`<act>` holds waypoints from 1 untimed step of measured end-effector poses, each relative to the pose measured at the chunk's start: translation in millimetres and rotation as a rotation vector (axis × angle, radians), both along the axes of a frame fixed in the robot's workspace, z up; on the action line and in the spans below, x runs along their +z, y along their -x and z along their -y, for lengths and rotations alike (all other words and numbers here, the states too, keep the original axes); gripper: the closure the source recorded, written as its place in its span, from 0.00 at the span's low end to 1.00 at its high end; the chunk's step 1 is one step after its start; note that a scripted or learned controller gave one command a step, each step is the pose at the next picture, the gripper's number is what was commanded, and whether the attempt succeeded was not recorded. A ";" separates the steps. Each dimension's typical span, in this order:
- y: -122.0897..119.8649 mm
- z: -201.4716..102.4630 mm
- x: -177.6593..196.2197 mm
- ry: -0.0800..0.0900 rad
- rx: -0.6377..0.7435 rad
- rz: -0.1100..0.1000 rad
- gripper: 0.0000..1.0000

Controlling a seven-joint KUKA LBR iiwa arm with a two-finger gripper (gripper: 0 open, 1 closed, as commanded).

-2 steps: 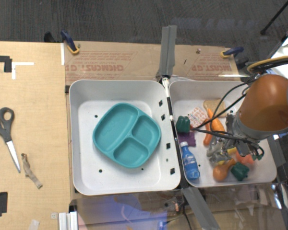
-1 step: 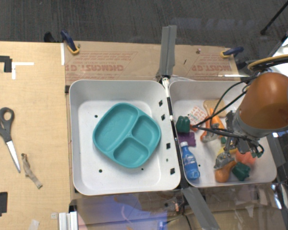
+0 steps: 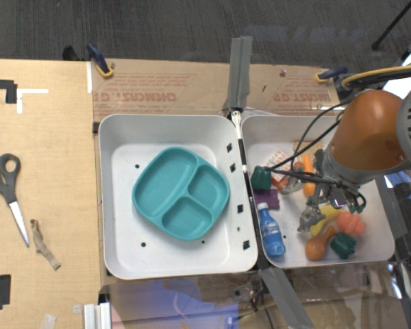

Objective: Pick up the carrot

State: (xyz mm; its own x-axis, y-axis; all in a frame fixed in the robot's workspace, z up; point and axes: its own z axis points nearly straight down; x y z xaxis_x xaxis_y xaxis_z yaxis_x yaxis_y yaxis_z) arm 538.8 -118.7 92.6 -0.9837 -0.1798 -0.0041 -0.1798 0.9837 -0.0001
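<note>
Grey metal of the claw (image 3: pixel 314 214), low over the toy clutter in the right bin (image 3: pixel 281 136), under the orange band of the arm and a tangle of black cable. Spread or pressed together: cannot tell from this angle, and nothing plainly pinched in it.

Just beside the claw, a yellow piece (image 3: pixel 331 213), an orange-red fruit (image 3: pixel 354 224), a green block (image 3: pixel 343 246) and a tan-orange pear shape (image 3: pixel 316 247). Further toward the bin's back, half under the cables, a slim orange piece, most likely the carrot (image 3: pixel 304 166), near the claw but apart from it. Along the divider, a green cup (image 3: pixel 261 177), a purple block (image 3: pixel 267 199) and a blue bottle (image 3: pixel 271 232). Beyond that, the left bin (image 3: pixel 116 184) with a teal divided plate (image 3: pixel 181 192); scissors (image 3: pixel 10 190) out on the counter (image 3: pixel 41 136).

Step in hand, by judgement: the reach and descent, with no grasp secured yet. Next move: shift toward the bin's back, line up across the carrot's narrow width, keep clear of the neighbouring toys, then close.

Red print on the cardboard (image 3: pixel 164 91) behind the bins, upside down here and not surely legible; bottle label too small to read.
</note>
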 end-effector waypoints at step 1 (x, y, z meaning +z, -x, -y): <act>-35.3 3.2 0.9 0.000 -0.058 0.002 0.00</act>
